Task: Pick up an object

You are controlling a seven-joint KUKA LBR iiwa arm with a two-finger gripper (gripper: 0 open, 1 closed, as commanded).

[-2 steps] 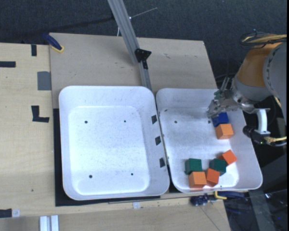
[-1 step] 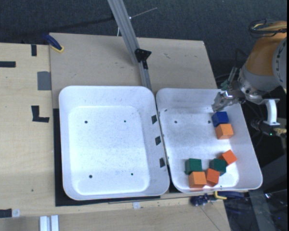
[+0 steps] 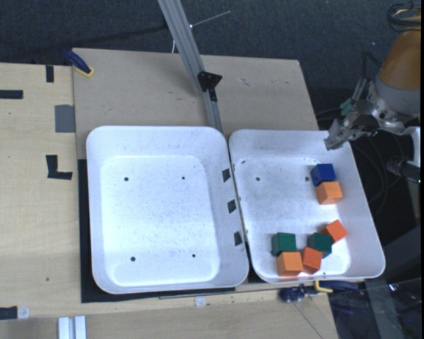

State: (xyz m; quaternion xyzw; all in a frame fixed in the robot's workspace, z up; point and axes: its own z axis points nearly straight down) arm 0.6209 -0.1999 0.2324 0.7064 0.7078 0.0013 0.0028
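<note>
The right bin (image 3: 268,154) holds several small blocks. A blue block (image 3: 323,172) sits against an orange block (image 3: 329,192) near the bin's right wall. At the front lie a green block (image 3: 283,242), a second green block (image 3: 319,243) and three orange blocks (image 3: 290,263), (image 3: 311,259), (image 3: 336,230). My gripper (image 3: 335,139) hangs over the bin's far right corner, above and behind the blue block. Nothing shows between its fingers.
The left bin (image 3: 99,189) stands beside the right one on the wooden bench. A grey metal pole (image 3: 187,41) slants down from the top to the gap between the bins. A blue and yellow tool (image 3: 78,62) lies at the bench's far left.
</note>
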